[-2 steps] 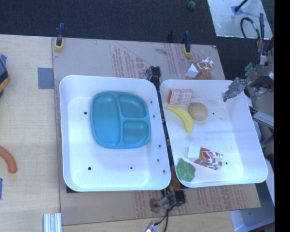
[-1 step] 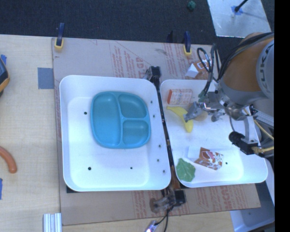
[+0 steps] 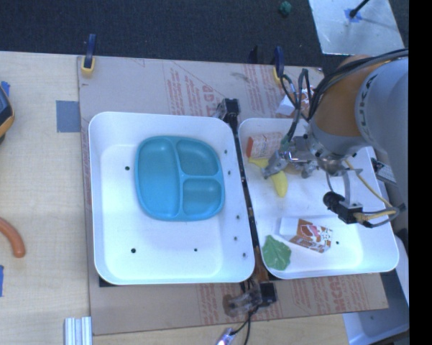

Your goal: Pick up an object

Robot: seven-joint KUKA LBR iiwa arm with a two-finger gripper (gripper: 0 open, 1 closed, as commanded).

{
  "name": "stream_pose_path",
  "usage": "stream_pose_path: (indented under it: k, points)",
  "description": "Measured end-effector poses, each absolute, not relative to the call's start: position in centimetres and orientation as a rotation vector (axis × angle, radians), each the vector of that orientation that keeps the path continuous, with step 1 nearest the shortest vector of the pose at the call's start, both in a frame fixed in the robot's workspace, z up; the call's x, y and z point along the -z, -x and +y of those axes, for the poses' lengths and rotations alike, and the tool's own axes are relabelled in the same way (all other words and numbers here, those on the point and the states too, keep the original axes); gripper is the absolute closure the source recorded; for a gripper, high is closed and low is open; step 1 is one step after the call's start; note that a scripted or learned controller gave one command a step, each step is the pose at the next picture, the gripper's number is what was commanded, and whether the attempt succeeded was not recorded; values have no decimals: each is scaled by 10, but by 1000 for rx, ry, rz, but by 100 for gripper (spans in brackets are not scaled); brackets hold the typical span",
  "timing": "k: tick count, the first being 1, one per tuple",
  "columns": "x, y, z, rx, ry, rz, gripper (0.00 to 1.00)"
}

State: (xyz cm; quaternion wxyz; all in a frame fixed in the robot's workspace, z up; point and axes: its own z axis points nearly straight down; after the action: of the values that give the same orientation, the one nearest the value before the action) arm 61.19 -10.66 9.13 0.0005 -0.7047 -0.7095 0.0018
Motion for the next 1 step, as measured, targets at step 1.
stream_pose_path:
  k: [1]
  points:
    - [-92,-604,-100,-7,2214,-2224,0]
